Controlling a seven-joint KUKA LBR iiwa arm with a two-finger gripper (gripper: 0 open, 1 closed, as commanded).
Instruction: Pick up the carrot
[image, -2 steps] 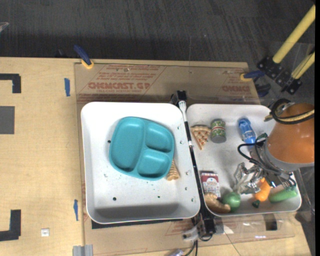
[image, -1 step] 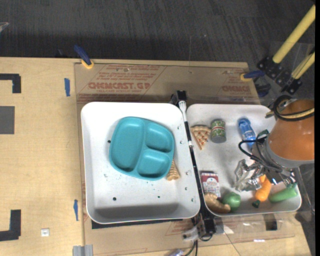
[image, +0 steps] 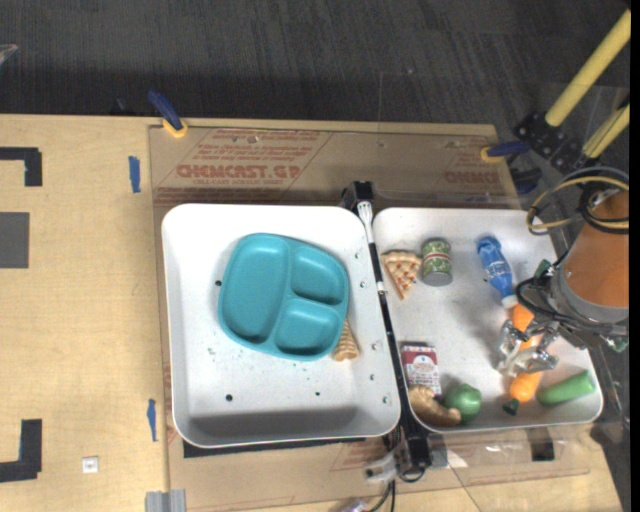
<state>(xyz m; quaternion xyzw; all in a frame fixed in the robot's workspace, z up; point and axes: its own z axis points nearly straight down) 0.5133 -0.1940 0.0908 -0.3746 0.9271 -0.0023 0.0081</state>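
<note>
The carrot (image: 524, 384) is orange with a small green tip and lies near the front right of the right bin (image: 455, 320). My gripper (image: 527, 352) hangs directly over its upper end, with the metal parts touching or just above it. A further orange patch (image: 520, 318) shows just behind the gripper; I cannot tell whether it belongs to the carrot. The grey arm with its orange band (image: 600, 270) reaches in from the right.
Right bin: a green cucumber-like piece (image: 566, 388) beside the carrot, a green fruit (image: 463, 400), a red and white box (image: 420, 368), a pizza slice (image: 402, 270), a can (image: 435, 260), a blue bottle (image: 493, 262). Left bin (image: 200, 380): a teal divided plate (image: 283, 295), a cone (image: 345, 343).
</note>
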